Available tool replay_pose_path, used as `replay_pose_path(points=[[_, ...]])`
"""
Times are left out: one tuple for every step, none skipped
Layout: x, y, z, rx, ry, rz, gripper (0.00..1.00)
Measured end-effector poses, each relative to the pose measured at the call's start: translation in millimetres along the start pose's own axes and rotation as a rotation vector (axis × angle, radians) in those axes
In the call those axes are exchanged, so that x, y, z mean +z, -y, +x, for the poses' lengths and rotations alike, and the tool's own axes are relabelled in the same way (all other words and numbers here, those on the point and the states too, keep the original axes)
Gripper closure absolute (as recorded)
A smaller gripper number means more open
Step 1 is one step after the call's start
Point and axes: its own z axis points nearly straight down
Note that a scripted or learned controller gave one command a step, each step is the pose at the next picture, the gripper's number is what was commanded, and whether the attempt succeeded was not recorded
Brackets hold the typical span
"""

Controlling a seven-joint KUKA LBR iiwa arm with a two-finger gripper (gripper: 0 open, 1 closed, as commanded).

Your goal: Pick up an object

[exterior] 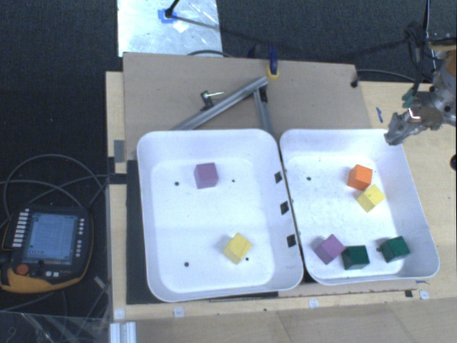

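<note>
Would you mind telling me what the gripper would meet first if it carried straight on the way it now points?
The gripper points down-left over the right bin's upper right corner, so probably that rim or bare floor first; the orange cube lies beyond. Depth is unclear.

Single fixed camera, mounted above the bench, looking down obliquely; both white bins fully framed.

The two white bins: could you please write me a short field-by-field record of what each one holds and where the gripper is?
left bin: purple cube toward the far side; yellow cube toward the near side
right bin: orange cube touching a yellow cube; purple cube and two dark green cubes along the near side
gripper: above the right bin's far right corner, holding nothing visible
bench extras: teach pendant at the left; metal bars behind the bins
</note>
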Motion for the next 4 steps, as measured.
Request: replay_pose_path(points=[[-2.7,-3.3,51.3,-0.005,-0.004,0.006,1.00],[-2.1,1.8,112.2,-0.006,-0.005,0.008,1.00],[11.6,-0.8,158.4,-0.005,-0.004,0.008,1.00],[30.1,4.7,214.2,-0.005,-0.005,0.009,1.00]])
